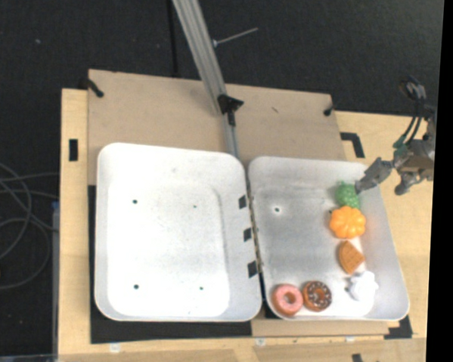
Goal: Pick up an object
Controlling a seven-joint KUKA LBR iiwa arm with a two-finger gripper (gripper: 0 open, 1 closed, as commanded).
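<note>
The right bin [300, 226] holds several small items along its right and front sides. A green piece [348, 195] lies at the far right, with an orange pumpkin [348, 222] just in front of it. Then come a brown cookie [350, 257] and a white lump [363, 286]. A chocolate donut [317, 295] and a pink donut [287, 298] sit by the front rim. My gripper [382, 188] hangs at the bin's far right corner, open, one finger [372, 177] reaching down beside the green piece. Nothing is between the fingers.
The left bin [171, 234] sits beside the right one, joined by black clips at the seam. A slanted metal pole [206, 54] rises from behind the bins. Cables [14, 195] lie off the bench at the left.
</note>
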